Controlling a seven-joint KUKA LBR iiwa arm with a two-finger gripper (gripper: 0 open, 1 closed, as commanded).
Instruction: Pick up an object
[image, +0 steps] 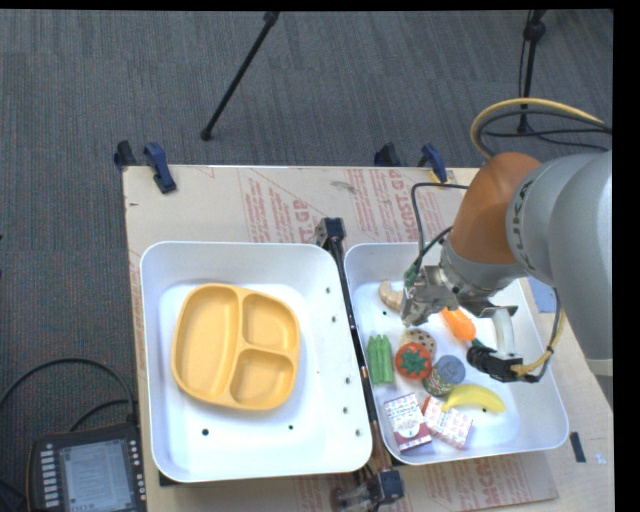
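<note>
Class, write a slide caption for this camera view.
Gripper over right bin of toy food; yellow tray in left bin.

In the right white bin (540, 420) I see my small objects, close together. A pale beige rounded piece (390, 295) lies near the far left side. A green ridged vegetable (380, 358) lies flat along the left wall. Just beside it is a red round fruit with dark spots (414, 360). An orange carrot-like piece (459, 323) lies tilted, farther right. A small grey-blue tin can (446, 372) touches a yellow banana (476, 398). Two small printed boxes, red and white (408, 420) (449, 427), lie at the near wall.
</note>
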